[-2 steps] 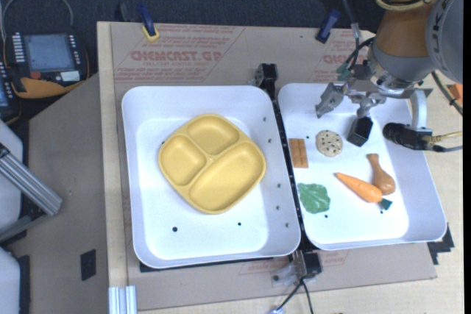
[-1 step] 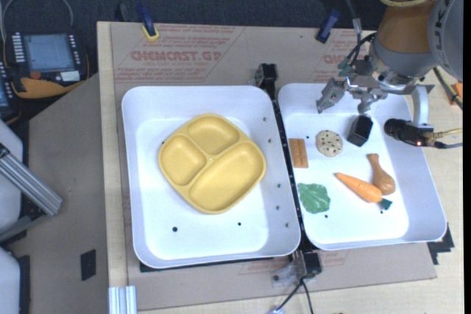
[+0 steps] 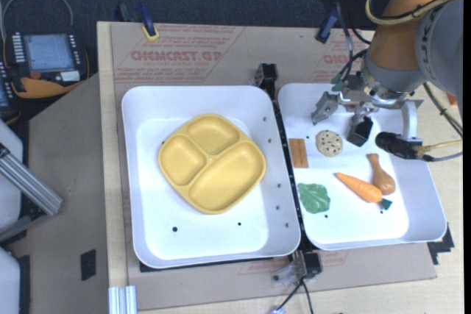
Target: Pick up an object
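The right bin [image 3: 412, 220] holds several toy foods: a round speckled cookie [image 3: 328, 143], a brown cracker strip [image 3: 297, 152], a green leaf [image 3: 314, 198], an orange carrot [image 3: 358, 187] and a tan drumstick [image 3: 380, 173]. My gripper [image 3: 341, 120] hangs over the bin's far part, just above and behind the cookie. It is open, with one grey finger [image 3: 321, 107] to the left and one dark finger [image 3: 360, 131] to the right. Nothing sits between them.
A yellow three-compartment plate [image 3: 212, 162] lies in the left bin [image 3: 147, 232]. The bins' shared wall [image 3: 287, 165] runs just left of the cracker. A black cable connector [image 3: 401, 145] on the arm lies near the drumstick.
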Robot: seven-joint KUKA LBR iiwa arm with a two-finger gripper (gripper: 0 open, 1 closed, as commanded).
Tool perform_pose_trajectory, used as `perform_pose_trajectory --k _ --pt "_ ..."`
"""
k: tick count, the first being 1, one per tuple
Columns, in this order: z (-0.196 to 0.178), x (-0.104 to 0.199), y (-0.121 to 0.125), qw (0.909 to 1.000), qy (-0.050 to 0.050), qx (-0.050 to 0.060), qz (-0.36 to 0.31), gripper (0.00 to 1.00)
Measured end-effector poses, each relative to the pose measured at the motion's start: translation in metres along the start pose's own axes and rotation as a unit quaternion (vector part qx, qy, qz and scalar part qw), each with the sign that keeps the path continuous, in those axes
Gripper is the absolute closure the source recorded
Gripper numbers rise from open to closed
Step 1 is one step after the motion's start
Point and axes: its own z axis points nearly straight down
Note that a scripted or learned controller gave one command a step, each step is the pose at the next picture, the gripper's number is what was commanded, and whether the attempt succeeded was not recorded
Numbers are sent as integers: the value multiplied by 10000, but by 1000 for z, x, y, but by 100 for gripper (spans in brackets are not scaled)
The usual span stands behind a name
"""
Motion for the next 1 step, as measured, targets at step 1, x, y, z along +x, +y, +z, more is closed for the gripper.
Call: perform_pose_trajectory --k 1 --pt "47 -6 3 10000 0 1 -1 0"
